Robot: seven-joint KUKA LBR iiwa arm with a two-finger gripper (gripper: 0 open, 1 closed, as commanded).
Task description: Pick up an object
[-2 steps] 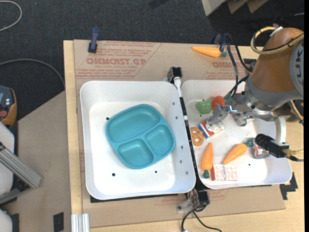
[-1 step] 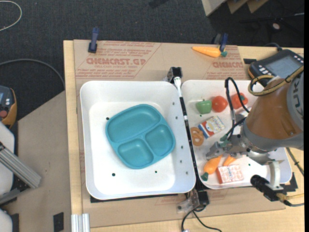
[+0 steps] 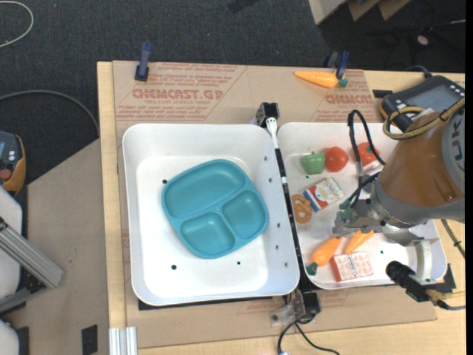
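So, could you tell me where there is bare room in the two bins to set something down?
In the left bin, a band of bare white floor rings the teal divided plate, widest along the near edge. The right bin is crowded: tomato, green pepper, carton, pretzel, carrots and the gripper. Only its far-left corner shows bare floor.

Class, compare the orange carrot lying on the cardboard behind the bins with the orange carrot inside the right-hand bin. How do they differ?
The orange carrot on the cardboard lies nearly level, outside both bins, alone. The orange carrot in the right bin lies on a slant among other toy foods, close to the arm's end effector. Both are orange and tapered.
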